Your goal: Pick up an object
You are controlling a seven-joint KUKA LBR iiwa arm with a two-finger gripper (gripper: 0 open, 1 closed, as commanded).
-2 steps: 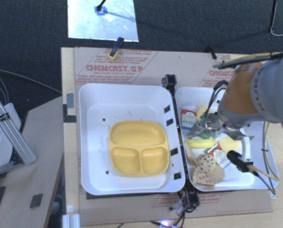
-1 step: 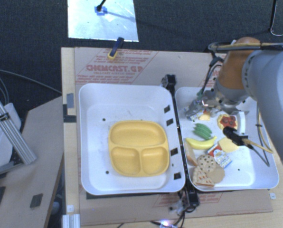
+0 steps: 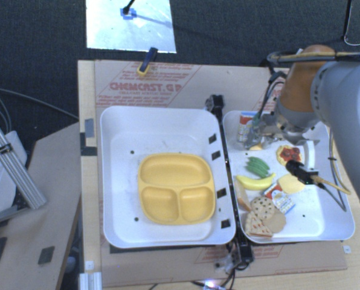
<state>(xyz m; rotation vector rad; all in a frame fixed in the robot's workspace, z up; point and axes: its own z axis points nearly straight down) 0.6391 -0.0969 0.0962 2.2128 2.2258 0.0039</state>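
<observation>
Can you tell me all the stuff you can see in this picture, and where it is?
left bin: 1, white, middle of the bench
yellow tray: 1, yellow, three compartments, in the left bin
right bin: 1, white, beside the left bin
banana: 1, yellow, right bin, near its left side
green pods: 1 bunch, green, just above the banana
crackers: a few, tan, front left of the right bin
pizza slice: 1, red and yellow, middle of the right bin
shiny sheet: 1, silver, on the dark floor behind the bench
arm: 1, grey with an orange band, over the right bin's back part
gripper: 1, low at the right bin's back left
</observation>
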